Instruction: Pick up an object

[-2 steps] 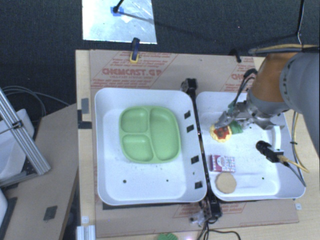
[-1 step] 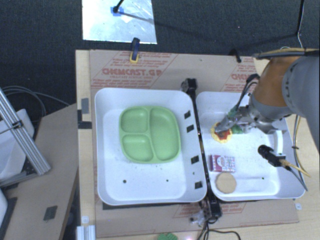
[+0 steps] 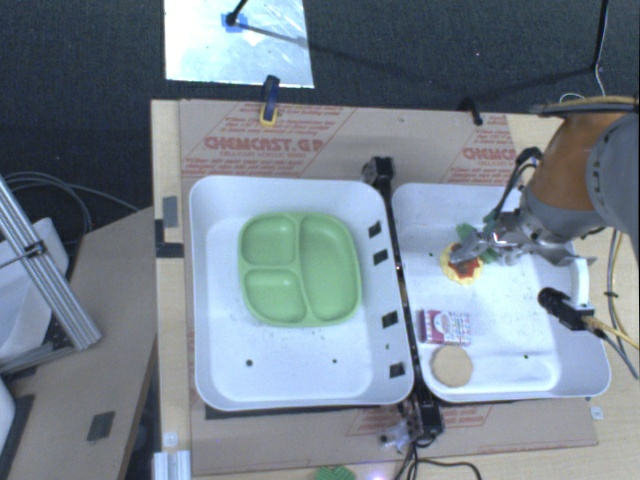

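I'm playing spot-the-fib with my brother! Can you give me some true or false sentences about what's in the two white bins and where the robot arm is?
1. The green plate lies in the left bin. True.
2. The plate has three sections. True.
3. The round cookie lies on the plate. False: it lies in the right bin, near its front edge.
4. The small red box sits right behind the cookie. True.
5. The end effector is over the left bin. False: it is over the right bin, at a red, yellow and green toy.
6. The plate is full of toys. False: nothing lies on it.
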You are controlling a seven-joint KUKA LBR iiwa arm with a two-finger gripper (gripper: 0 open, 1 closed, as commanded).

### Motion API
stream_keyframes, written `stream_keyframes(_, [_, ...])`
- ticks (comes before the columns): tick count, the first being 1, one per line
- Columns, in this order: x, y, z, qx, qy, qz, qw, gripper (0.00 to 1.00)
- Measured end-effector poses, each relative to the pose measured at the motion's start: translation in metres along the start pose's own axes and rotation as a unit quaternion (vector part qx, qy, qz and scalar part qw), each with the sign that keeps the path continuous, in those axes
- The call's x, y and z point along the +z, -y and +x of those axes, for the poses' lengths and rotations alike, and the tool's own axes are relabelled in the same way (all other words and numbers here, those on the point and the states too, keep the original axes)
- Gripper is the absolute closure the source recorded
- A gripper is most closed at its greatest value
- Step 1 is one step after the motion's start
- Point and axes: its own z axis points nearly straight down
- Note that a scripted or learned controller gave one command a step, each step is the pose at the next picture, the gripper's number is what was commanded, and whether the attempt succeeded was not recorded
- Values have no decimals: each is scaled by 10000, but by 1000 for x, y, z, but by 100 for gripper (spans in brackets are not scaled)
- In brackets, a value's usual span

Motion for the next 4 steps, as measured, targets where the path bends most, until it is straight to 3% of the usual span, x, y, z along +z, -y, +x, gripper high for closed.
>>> stream_keyframes(1, [3, -32, 22, -31, 9, 18, 10000, 0])
stream_keyframes(2, [-10, -33, 21, -34, 10, -15, 10000, 100])
stream_keyframes(3, [-10, -33, 21, -36, 11, -5, 10000, 0])
stream_keyframes(4, [4, -39, -27, 5, -10, 56, 10000, 0])
